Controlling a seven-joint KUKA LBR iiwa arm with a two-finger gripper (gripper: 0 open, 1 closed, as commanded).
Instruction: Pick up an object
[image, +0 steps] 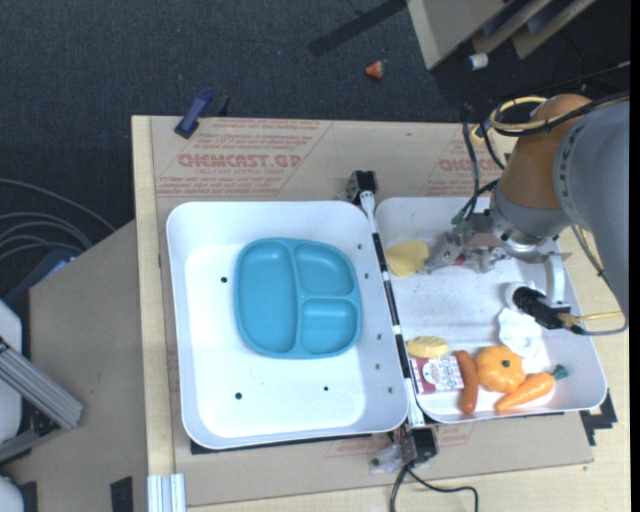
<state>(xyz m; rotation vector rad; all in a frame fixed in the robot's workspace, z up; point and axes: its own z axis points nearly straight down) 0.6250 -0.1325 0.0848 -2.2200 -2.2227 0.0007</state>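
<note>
Judging the yellow toy (405, 257) at the right bin's (590, 385) far-left corner light, smooth and slippery, you should pinch its middle; the claw (462, 248) hovers beside it, state unclear.

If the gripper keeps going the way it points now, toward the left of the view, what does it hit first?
Most likely the pale yellow piece in the right bin, which lies just ahead of the gripper on its left. Height above the bin floor is unclear from this slant, so it might pass over and meet the bin's left wall instead.
</note>
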